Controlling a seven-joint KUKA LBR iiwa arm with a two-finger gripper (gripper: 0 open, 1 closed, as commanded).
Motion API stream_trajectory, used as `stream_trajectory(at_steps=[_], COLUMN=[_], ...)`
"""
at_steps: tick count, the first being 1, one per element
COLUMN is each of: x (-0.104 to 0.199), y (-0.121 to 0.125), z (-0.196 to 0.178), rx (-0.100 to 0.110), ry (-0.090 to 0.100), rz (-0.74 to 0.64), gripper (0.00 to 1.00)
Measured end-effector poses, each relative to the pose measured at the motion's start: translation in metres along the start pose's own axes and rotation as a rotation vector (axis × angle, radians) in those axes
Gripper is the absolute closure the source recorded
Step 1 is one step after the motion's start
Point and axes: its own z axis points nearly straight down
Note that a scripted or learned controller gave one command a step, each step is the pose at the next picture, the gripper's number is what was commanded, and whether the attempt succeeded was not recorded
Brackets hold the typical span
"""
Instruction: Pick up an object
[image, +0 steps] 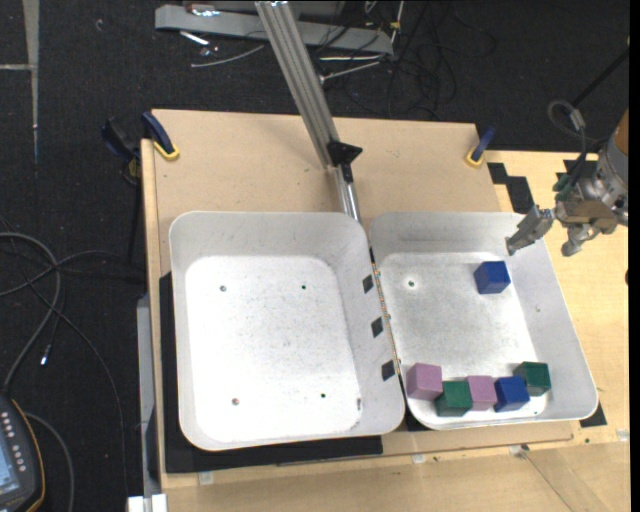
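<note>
Nearest the camera, along the front wall of the right bin (560, 300), there's a tight little row of blocks: a pink block (425, 380), a green block (455, 397), another pink one (482, 392), a blue block (511, 392) and a dark green block (535, 376) at the right end. They're touching or just beside each other and pushed up against the rim, so I'd say they're lousy targets, with no room for fingers on either side.

Further back in the same bin, a lone blue cube (491, 277) sits well apart from everything. That's the one I'd go for. To do it well: come over it, line the fingers up with two flat faces rather than the corners, drop straight down, and don't close until the fingers straddle it.

The left bin (185, 300) sits beside it on the counter (250, 160).

The gripper (550, 235) is at the far right, above the right bin's back corner, up and to the right of the blue cube and not touching it. The fingers look spread fairly wide with nothing between them. The wrist comes in from the right edge, pointing down and a bit leftward into the bin.
</note>
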Motion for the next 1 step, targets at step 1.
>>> stream_trajectory(at_steps=[1], x=[-0.0095], y=[0.0206], z=[0.1301], rx=[0.007], ry=[0.002], rz=[0.003], gripper=[0.0])
